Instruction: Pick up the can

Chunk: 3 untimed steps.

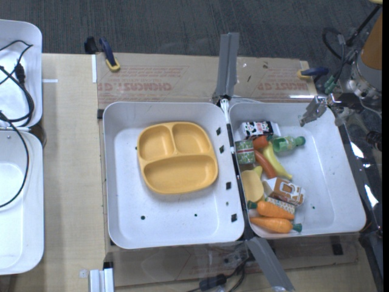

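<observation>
Can (245, 152), small with a green and red label, sits in the right bin (340, 181) hard against the wall that divides the two bins, at the left edge of a heap of play food. It looks to be standing upright, its round top facing the camera, so its long axis runs up from the bin floor. Just behind it lies a black-and-white carton (259, 128); to its right a carrot (263, 157), a banana (275, 162) and a green bottle (287, 143) crowd close. Nearer the camera lie a small box (287, 191) and two more carrots (272, 216). The left bin (121, 212) bears a yellow divided plate (177, 157).

The gripper (316, 111) hangs over the far right corner of the right bin, well apart from the can. Whether its fingers are spread or closed I cannot tell; nothing is seen between them.
</observation>
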{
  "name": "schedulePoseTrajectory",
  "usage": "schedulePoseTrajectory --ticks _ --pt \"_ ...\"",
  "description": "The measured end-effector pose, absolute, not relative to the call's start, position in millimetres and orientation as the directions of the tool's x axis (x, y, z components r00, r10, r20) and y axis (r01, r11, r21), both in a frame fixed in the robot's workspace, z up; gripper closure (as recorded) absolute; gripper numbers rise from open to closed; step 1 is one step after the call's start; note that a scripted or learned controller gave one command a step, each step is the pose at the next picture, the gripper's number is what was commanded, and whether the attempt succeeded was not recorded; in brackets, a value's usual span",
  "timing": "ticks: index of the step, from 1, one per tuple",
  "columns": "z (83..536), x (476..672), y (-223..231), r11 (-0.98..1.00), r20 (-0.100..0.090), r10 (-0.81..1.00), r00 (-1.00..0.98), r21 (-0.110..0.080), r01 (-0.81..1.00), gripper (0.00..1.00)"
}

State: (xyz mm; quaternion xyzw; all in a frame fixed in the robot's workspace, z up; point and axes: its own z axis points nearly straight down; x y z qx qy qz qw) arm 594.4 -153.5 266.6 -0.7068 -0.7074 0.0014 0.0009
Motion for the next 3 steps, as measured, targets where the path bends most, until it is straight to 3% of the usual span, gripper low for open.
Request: schedulePoseTrajectory --ticks 1,2,3 --pt "121.1 596.9 -169.2 -0.044 0.000 0.999 0.044 -0.003 0.999 0.00" --pt "91.0 574.0 -165.8 -0.253 0.000 0.967 0.253 -0.003 0.967 0.00" --pt "91.7 632.1 -181.3 -0.378 -0.002 0.926 0.378 -0.001 0.926 0.00"
